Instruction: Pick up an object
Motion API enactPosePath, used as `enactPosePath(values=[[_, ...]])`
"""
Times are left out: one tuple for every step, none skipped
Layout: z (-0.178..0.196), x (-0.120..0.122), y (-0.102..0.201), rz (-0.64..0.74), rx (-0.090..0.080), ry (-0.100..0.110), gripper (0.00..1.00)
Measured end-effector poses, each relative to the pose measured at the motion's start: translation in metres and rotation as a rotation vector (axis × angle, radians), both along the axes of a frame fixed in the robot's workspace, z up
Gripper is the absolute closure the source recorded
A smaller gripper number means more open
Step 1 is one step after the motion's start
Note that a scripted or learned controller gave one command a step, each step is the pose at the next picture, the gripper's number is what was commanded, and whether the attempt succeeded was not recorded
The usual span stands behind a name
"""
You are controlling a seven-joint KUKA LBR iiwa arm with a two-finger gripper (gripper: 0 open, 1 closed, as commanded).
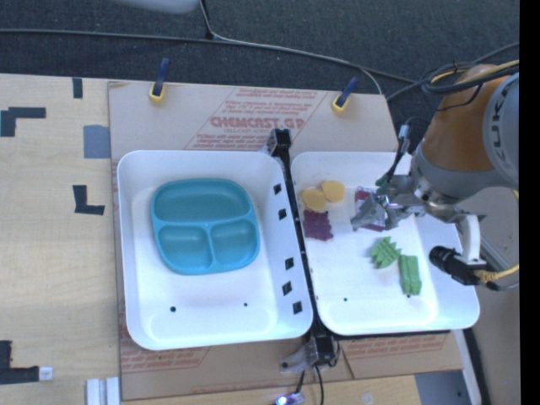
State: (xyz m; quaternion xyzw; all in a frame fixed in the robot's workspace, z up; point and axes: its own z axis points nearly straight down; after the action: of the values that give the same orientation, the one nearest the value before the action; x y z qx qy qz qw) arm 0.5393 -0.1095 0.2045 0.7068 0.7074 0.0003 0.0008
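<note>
- I have the arm [472, 133] reaching in from the right, grey with its orange band showing, wrist low over the right bin [363, 310].
- The gripper [371, 213] sits over the upper middle of that bin, a tangle of metal parts; from up here I honestly cannot tell how it stands, nor whether anything is caught in it.
- Just at the gripper's upper left edge I see a small dark reddish piece [364, 197], partly hidden by the metal, and whether it is touched I can't say.
- Left of that, two yellow round pieces [323, 196] lie touching each other near the divider.
- Right below them, a purple lump [317, 224] rests on the bin floor.
- Down and right of the gripper, a green leafy piece [385, 252] lies beside a longer green pod [409, 274], the two nearly touching, both flat on the floor.
- Over in the left bin [135, 310], a teal divided plate [204, 225] with three compartments sits toward the upper half.
- Both bins rest on a brown cardboard sheet [245, 116], held at its far edge by two yellow clamps [157, 91].
</note>
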Motion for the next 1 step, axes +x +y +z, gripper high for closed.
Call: enactPosePath(values=[[0.0513, 0.0013, 0.0001, 0.001, 0.0, 0.0, 1.0]])
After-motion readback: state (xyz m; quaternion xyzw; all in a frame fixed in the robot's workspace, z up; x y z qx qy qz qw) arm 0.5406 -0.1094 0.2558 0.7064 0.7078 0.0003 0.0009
